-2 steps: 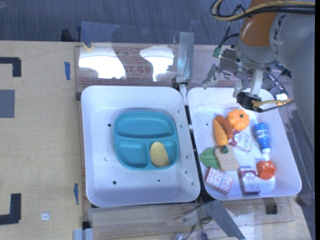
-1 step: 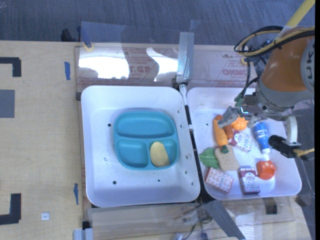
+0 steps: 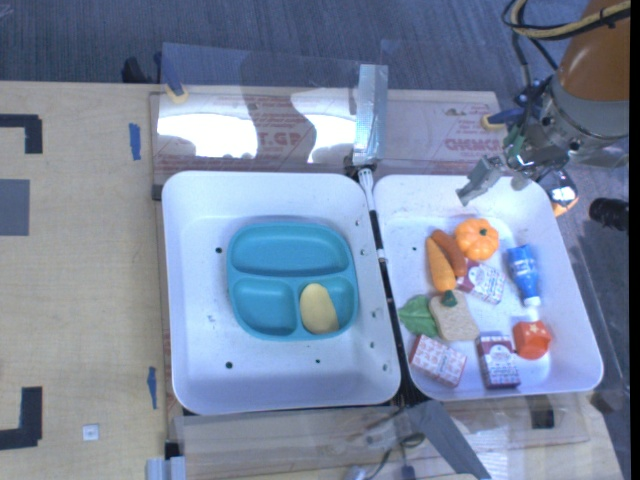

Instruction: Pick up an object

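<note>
While above the right bin (image 3: 575, 343), gripper (image 3: 500, 176) fingers spread.

Cut off by the top and right edges: most of the arm (image 3: 600, 38), leaving just the orange band and wrist. Too small and cluttered to tell: how the jaws stand. Unreadable: labels on the small cartons (image 3: 438, 358) and the blue tube (image 3: 523, 273). Cropped at the bottom edge: the counter (image 3: 80, 268).

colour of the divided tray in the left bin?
Light blue tray, with a yellow item in one compartment; camera view.
</note>
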{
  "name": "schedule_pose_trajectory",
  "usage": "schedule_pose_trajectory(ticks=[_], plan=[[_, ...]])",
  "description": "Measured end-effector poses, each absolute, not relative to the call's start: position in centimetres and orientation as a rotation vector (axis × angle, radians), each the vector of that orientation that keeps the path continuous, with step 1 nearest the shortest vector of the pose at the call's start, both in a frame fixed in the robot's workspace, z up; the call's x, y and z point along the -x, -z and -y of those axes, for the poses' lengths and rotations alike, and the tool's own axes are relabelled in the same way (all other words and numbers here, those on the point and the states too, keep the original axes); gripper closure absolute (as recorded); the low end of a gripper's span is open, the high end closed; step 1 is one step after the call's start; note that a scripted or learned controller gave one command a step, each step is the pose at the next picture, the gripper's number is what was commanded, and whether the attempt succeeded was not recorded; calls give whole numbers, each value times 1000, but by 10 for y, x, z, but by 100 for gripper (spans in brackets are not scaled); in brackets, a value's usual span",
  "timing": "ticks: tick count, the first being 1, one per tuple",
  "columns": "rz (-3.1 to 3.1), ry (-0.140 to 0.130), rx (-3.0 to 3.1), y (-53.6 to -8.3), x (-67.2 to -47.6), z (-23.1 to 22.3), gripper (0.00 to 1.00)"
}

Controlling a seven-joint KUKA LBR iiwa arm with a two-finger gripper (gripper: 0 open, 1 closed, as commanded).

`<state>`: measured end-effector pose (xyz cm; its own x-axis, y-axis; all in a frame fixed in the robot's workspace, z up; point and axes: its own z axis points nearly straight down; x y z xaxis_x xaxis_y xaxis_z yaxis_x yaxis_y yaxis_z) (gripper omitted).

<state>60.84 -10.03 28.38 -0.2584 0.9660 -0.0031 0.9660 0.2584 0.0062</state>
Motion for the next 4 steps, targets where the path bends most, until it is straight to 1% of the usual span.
schedule_pose_trajectory(ticks=[1,2,3,4], plan=[[-2639,5,-1717,-163,-617,109,0],[-2676,-18,-1601,-116,-614,128,0],[-2673,-20,-1601,-126,-614,127,100],[-2492,-7,-1903,-87,-669,99,100]])
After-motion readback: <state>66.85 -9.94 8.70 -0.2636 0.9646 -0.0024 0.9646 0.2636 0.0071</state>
